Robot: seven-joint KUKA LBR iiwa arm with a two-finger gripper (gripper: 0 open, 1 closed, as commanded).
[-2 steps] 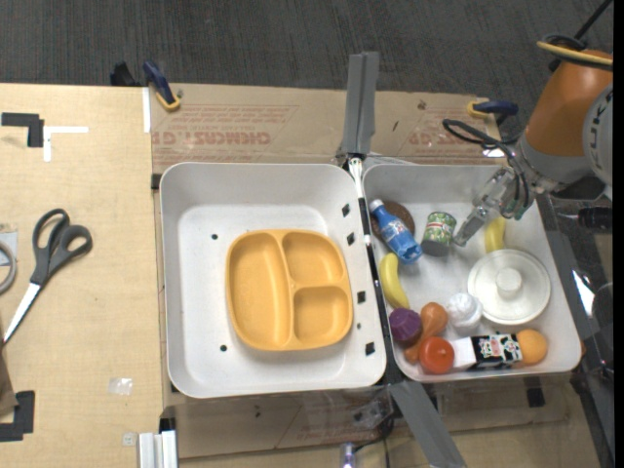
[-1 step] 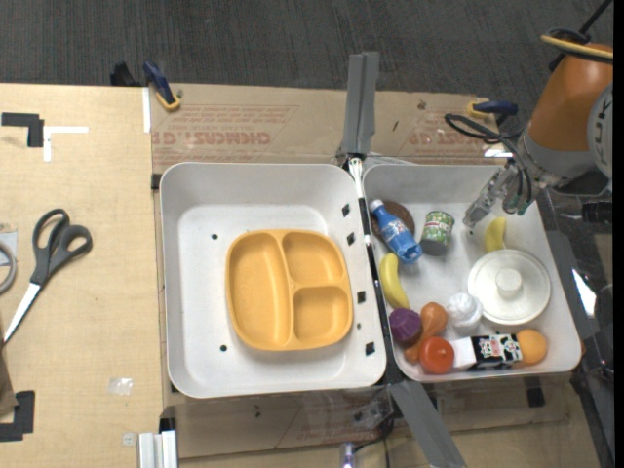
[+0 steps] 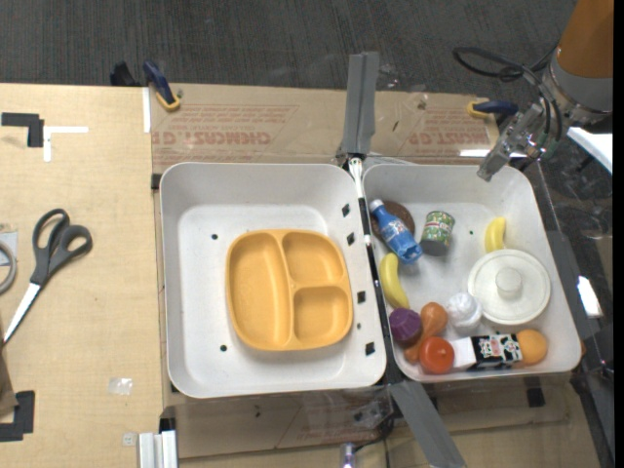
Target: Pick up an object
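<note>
A wooden bench (image 3: 68,359) seen from above carries two shallow white bins side by side. The left bin (image 3: 185,291) holds a yellow tray (image 3: 290,289) with three compartments, lying flat in its middle. The right bin (image 3: 531,203) is crowded with small toys. The arm (image 3: 590,27), grey with an orange band, enters at the upper right, and its gripper (image 3: 507,149) hangs above the right bin's far rim, clear of everything. Whether it is spread or closed cannot be told from here, and nothing is seen in its grasp.

Objects in the right bin, largest first: a round white lid (image 3: 508,285) with a knob, right of centre; a blue bottle (image 3: 394,230) lying tilted near the left wall; a yellow banana (image 3: 392,281) just below it; a green can (image 3: 438,230) beside the bottle; a black-and-white carton (image 3: 497,350) along the near wall, with an orange ball (image 3: 531,347) at its right and a red tomato (image 3: 438,355) at its left; a purple plum (image 3: 405,325); and a small yellow piece (image 3: 496,233) standing apart near the gripper.

No pick seems begun yet. A good attempt would likely favour something with open space around it, such as the yellow piece or the can, descending straight down with the grip axis across the narrow side. The near-wall cluster looks packed and risks a slip or double grab.
</note>
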